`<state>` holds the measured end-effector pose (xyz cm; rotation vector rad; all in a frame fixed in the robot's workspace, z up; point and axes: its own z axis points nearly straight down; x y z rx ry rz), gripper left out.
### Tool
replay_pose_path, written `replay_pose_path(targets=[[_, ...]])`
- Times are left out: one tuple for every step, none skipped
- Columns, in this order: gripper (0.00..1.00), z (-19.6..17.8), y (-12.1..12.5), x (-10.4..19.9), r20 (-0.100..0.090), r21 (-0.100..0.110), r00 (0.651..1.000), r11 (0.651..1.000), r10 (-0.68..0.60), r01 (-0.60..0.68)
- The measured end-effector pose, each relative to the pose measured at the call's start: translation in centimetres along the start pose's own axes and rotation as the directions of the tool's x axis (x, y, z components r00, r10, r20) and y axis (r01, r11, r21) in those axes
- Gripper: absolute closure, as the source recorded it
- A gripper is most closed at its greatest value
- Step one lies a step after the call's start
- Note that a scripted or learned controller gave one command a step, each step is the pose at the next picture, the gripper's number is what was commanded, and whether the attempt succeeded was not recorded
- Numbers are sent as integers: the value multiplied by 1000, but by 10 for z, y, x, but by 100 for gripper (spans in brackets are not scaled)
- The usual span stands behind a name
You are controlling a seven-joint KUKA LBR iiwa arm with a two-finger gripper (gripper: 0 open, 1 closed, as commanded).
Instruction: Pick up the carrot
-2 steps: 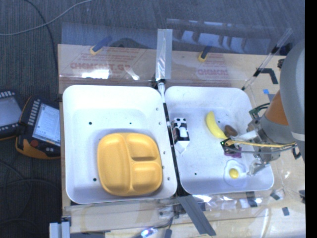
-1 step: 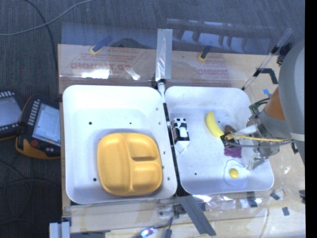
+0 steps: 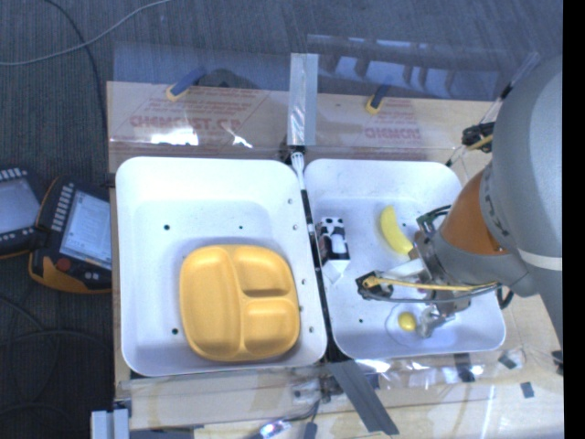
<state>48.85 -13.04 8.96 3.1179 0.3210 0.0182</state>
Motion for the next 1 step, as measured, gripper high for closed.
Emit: replay_pose_path(targets=[[100, -7, 1, 1, 2, 3, 1000, 1000, -3, 3]])
